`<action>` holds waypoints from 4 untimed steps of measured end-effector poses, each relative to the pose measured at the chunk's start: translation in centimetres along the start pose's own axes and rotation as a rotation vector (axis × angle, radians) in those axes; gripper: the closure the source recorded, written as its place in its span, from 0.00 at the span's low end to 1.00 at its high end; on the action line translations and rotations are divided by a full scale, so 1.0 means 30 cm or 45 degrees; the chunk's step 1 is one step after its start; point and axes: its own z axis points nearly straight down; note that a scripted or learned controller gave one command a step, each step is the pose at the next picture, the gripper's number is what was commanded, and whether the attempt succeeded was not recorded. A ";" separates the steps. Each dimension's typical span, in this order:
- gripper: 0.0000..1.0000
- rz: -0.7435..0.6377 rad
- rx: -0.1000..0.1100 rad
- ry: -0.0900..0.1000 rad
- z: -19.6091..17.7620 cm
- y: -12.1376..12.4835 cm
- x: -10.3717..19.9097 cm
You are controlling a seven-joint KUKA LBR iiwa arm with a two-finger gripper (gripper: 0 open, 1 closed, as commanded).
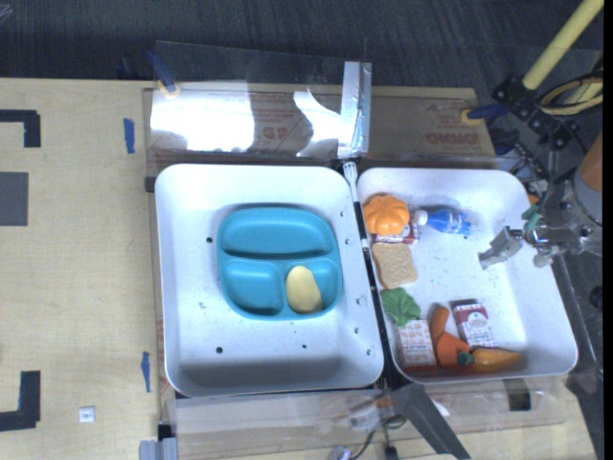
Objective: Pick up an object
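Note:
My gripper [520, 250] hangs over the right side of the right bin [498, 185], open, with nothing between its fingers. To its left lie an orange pumpkin [386, 214], a small blue-and-white bottle [442, 221] and a slice of bread [394, 264]. Nearer the front of that bin are a green leaf [401, 306], a small white carton [415, 342], a carrot [444, 337], a red box [473, 323] and an orange pepper [494, 357]. All of these lie apart from the gripper.
The left bin [182, 286] holds a blue divided plate [278, 260] with a yellow, egg-shaped object [304, 289] in its right compartment. A clear plastic sheet [254, 108] stands behind the bins. Cables and a yellow pole [570, 32] crowd the far right.

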 end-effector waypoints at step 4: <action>1.00 0.101 -0.013 -0.005 0.380 -0.125 0.142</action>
